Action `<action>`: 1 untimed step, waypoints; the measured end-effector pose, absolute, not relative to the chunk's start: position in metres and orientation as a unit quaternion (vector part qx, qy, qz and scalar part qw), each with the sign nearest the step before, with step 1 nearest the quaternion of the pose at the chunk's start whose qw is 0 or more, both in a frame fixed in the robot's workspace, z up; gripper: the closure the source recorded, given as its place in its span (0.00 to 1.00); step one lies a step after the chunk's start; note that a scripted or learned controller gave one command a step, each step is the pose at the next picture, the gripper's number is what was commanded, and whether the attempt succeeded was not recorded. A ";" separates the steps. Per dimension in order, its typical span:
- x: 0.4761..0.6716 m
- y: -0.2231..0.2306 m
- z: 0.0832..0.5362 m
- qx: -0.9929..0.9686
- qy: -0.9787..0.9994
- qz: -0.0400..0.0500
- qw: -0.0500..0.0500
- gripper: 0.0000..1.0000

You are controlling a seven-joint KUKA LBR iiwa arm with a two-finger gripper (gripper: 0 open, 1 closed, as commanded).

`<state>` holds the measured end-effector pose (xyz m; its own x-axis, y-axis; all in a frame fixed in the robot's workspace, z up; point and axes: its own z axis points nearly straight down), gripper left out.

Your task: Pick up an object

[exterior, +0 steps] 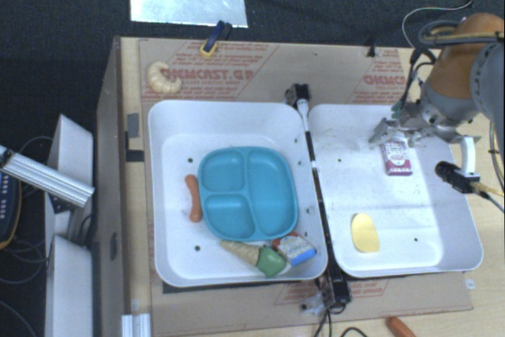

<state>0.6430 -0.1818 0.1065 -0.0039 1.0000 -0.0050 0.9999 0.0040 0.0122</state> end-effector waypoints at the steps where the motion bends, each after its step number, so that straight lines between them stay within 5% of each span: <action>1: 0.644 -0.183 0.126 0.706 0.708 0.001 0.002 0.00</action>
